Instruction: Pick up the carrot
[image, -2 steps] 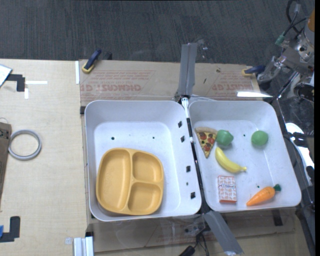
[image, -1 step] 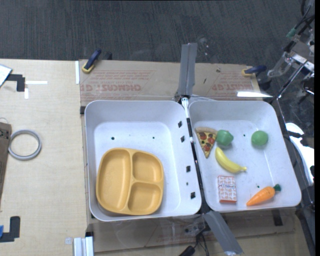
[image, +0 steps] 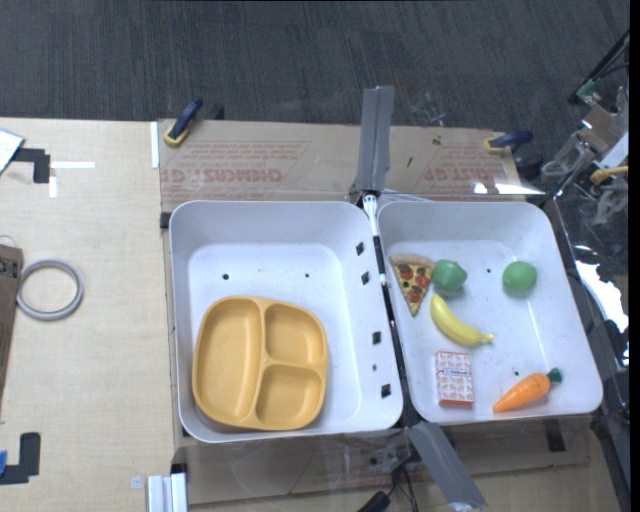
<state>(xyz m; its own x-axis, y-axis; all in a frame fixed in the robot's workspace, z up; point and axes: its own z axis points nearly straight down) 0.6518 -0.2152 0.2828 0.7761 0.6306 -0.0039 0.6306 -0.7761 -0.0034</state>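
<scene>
The carrot (image: 522, 391) is lying on its side in the lower right corner of the right bin (image: 560, 235), orange body pointing lower left and green top pointing upper right, close to the bin's near wall. A small red and white carton (image: 454, 378) is sitting just to the carrot's left, apart from it. Above the carton a banana (image: 458, 324) is lying at a slant, and above that a pizza slice (image: 411, 282) is resting next to a green round fruit (image: 449, 276), the two appearing to touch. A second green round fruit (image: 519, 277) is sitting further right, well apart from the carrot. The left bin (image: 200, 225) is holding a yellow divided plate (image: 262, 362) in its lower half. A roll of tape (image: 47, 289) is lying on the bench (image: 90, 400) at the left of the frame. Two blue clamps, one (image: 184, 120) at upper centre left and one (image: 510, 141) at upper right, are gripping the cardboard sheet (image: 270, 160) behind the bins. The gripper (image: 598, 140) is hanging at the upper right edge of the frame among cables, outside the right bin and well apart from the carrot (whether it is open or closed cannot be told; it is partly cut off and cluttered).
</scene>
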